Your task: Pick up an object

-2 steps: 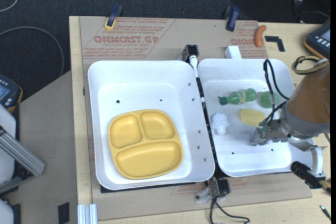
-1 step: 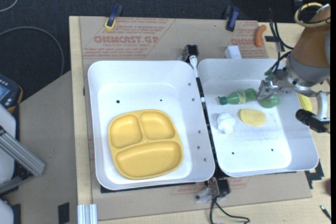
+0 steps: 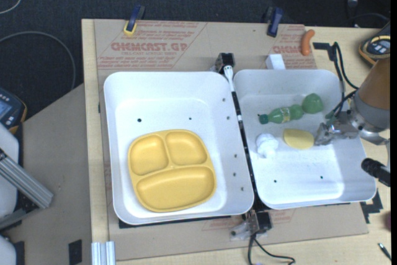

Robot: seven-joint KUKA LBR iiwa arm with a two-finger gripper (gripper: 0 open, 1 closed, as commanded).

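Note:
The right bin (image 3: 298,186) holds a green bottle-shaped toy (image 3: 291,110), a flat yellow oval piece (image 3: 298,139) and a small white object (image 3: 267,145). My gripper (image 3: 324,134) comes in from the right, low inside this bin. Its tip sits right at the yellow piece's right edge, just below the green toy's round end. Nothing shows between the fingers.
In the left bin (image 3: 124,96) lies a yellow three-compartment tray (image 3: 171,169). An orange sausage-like item (image 3: 306,42) lies on the board behind the right bin. Clamps (image 3: 131,22) hold the cardboard at the back. A cable runs along the right bin's far right side.

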